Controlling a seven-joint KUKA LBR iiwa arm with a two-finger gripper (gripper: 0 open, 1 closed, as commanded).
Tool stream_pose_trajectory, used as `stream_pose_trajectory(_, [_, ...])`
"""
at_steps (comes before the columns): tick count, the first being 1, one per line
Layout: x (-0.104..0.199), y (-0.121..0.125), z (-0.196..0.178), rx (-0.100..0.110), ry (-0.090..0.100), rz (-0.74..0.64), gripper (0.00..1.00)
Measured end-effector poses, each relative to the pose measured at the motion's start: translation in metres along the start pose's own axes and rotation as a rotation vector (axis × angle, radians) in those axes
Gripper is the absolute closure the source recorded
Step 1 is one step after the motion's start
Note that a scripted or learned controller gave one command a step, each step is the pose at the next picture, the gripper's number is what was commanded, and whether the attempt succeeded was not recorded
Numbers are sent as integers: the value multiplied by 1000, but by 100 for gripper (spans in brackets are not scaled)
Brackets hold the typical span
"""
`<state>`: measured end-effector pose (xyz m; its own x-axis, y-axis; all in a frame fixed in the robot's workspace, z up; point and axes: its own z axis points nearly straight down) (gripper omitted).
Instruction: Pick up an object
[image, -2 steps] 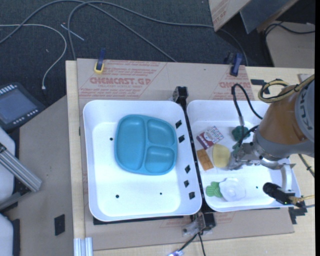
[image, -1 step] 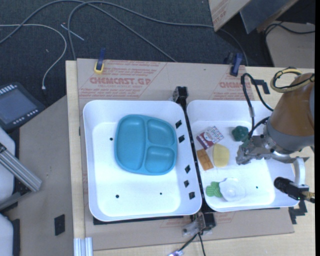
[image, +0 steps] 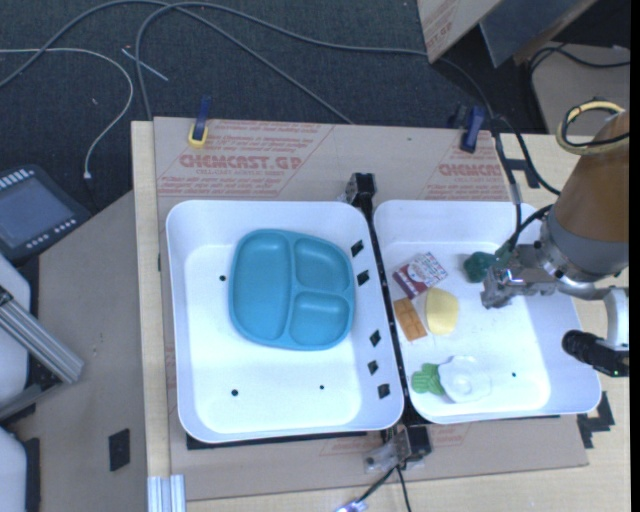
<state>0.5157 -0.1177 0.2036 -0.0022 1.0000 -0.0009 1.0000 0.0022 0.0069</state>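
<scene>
Two white bins side by side on a brown cardboard sheet (image: 250, 155) with red print. Bench top (image: 100, 300) pale wood under it. Dark carpet (image: 300, 60) behind, with thin grey cables (image: 90, 50) looping over it. Blue clamps (image: 202, 125) at the back edge of the cardboard. Small screen box (image: 35, 210) off to the left.

In the left bin (image: 270, 400), a blue plate (image: 293, 289) with three parts, lying flat.

In the right bin (image: 540, 350), a small heap of things: a yellow lump (image: 442, 311), an orange block (image: 409, 319) touching it, a red and white packet (image: 420, 271) just behind, a dark green thing (image: 478, 265) near the back, a green toy (image: 427, 379) and a clear lid (image: 463, 380) at the front.

Grey arm with an orange band (image: 595, 210) reaching in from the right. Gripper (image: 497, 290) low over the right bin, just beside the dark green thing. Cannot tell if clenched or let go. Nothing seen held.
</scene>
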Motion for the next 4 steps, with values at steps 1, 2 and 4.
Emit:
stream_pose_trajectory(1, [0,1,-11,4,1,1,100])
stream_pose_trajectory(2, [54,-7,-18,9,5,-4,100])
stream_pose_trajectory(4, [173,-9,-19,8,3,-6,100])
